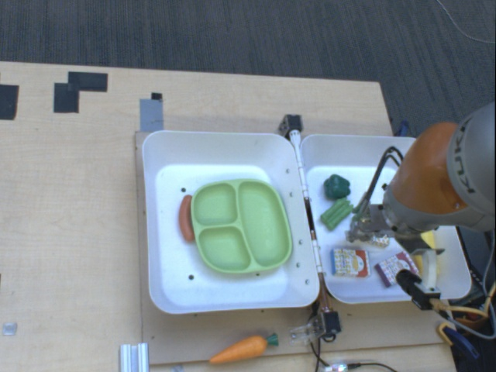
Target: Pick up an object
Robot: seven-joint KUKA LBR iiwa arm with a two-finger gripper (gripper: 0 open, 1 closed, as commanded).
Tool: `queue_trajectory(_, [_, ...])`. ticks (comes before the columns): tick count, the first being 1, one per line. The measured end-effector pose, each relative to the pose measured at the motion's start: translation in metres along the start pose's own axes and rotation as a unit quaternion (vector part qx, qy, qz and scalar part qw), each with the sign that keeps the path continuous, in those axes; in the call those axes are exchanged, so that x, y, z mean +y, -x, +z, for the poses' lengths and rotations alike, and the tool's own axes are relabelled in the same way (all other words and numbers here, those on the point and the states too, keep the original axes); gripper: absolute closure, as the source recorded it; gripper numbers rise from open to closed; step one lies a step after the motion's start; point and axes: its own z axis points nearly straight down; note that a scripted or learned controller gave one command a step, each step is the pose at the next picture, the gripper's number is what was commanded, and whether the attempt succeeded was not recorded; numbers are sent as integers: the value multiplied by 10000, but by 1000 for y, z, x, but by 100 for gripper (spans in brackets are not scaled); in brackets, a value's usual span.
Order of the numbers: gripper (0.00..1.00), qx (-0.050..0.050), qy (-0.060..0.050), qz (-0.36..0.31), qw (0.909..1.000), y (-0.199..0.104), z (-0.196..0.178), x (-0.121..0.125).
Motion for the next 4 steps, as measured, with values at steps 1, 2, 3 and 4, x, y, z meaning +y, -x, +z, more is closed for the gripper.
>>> queue_trajectory(1, [0, 1, -3, -3, 10000, 0, 0, 0])
queue_trajectory(2, [100, -9, 25, -6, 10000, 0, -11, 2])
queue_trajectory(3, [0, -8, 23, -8, 10000, 0, -11, 2])
queue_trajectory(4, [100, -7, 41, -14, 10000, 0, -21, 3])
